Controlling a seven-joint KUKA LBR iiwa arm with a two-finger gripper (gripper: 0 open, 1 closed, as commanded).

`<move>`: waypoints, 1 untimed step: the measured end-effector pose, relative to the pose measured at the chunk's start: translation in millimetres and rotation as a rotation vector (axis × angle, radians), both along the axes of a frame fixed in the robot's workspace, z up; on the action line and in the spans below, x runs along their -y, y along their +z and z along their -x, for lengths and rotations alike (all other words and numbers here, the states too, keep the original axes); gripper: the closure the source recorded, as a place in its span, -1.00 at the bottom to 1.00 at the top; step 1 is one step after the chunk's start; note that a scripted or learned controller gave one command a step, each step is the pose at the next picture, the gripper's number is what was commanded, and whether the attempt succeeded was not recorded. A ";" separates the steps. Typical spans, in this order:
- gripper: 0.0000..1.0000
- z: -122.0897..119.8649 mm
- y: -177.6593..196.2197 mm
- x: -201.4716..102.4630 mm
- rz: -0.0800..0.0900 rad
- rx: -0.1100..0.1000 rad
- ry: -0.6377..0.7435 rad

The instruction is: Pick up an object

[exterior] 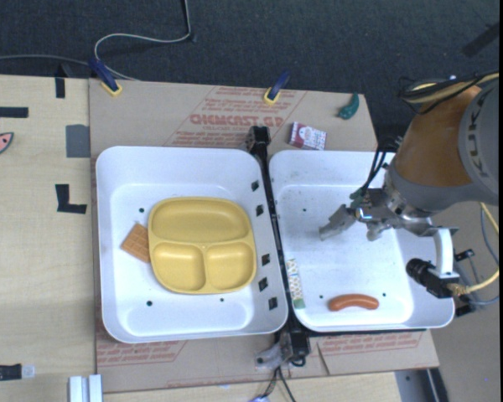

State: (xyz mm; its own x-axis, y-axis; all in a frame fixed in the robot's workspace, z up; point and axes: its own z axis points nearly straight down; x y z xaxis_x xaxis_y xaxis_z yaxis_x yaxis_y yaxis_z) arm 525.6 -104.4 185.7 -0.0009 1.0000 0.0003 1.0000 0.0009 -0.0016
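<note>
A small orange-red sausage [353,303] lies near the front wall of the right bin [318,170]. My gripper [353,224] hangs over the middle of that bin, above and behind the sausage, its fingers [334,224] spread open with nothing between them. In the left bin [117,174] rests a yellow divided plate [203,244], and a tan waffle-textured piece [136,242] pokes out from under its left side.
The grey arm with its orange band [440,153] comes in over the right bin's right wall. A small red-and-white packet [306,136] and a teal clip [349,105] lie on the cardboard behind the bins. Cables run along the divider.
</note>
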 end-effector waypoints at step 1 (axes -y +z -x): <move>-1.00 19.4 -99.9 10.2 -0.001 0.002 -0.001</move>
